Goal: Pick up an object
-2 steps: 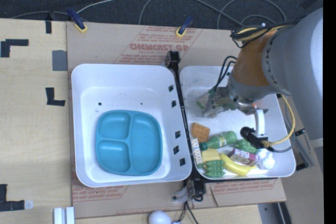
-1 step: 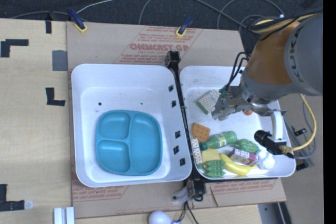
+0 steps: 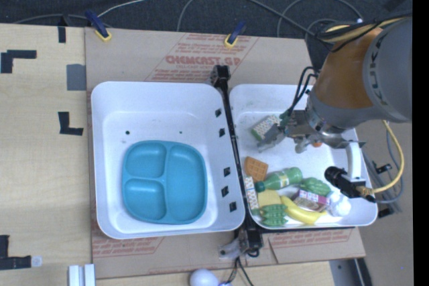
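My gripper (image 3: 273,135) hangs low over the upper left part of the right bin (image 3: 249,98), reaching in from the right under the orange-banded wrist. A small pale green and white carton (image 3: 263,124) lies right against its tip; whether it is held is unclear. Toys crowd the bin's near side: an orange cracker (image 3: 255,166), a green bottle (image 3: 281,179), a banana (image 3: 301,212), a yellow block (image 3: 267,197) and green vegetables (image 3: 316,185).
A blue divided plate (image 3: 164,181) lies in the left bin (image 3: 107,104). A black divider (image 3: 228,137) runs between the two bins. Cables cross the bench behind them, and the arm's body covers the right bin's right side.
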Action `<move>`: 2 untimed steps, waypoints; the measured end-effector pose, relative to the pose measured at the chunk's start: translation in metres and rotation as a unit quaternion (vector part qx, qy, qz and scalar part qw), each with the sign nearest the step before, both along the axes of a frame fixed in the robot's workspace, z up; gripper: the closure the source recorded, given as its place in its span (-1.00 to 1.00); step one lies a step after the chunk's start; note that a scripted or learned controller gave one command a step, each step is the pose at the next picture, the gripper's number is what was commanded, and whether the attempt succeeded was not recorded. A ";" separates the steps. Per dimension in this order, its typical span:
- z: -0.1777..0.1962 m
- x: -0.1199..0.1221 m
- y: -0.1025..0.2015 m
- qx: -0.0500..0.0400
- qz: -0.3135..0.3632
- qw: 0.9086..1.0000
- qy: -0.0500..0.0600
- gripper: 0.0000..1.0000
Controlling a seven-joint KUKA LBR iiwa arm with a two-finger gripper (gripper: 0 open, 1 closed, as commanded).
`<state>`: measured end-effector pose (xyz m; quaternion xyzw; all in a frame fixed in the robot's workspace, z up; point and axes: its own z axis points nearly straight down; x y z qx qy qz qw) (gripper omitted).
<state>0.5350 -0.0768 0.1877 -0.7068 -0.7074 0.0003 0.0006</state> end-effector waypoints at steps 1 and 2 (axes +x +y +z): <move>-0.073 0.056 -0.017 -0.001 0.000 1.000 0.001 -1.00; -0.102 0.078 -0.021 -0.001 0.000 1.000 -0.001 -1.00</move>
